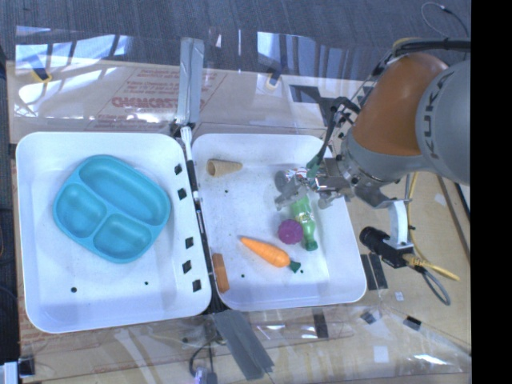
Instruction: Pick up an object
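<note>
My jaws over the green bottle in the right bin.

The green bottle (304,218) lies in the right bin (240,294) with a purple ball (290,231) touching it and a toy carrot (266,251) just beside; my jaws (300,184) sit at its upper end, and I cannot tell whether they are parted or closed. An ice-cream cone (223,167) lies near the bin's far wall. The left bin (40,294) holds a blue divided plate (112,207). Both bins rest on a pale wooden surface (432,342) with clear panels standing behind; grey carpet (240,2) lies beyond.
</note>
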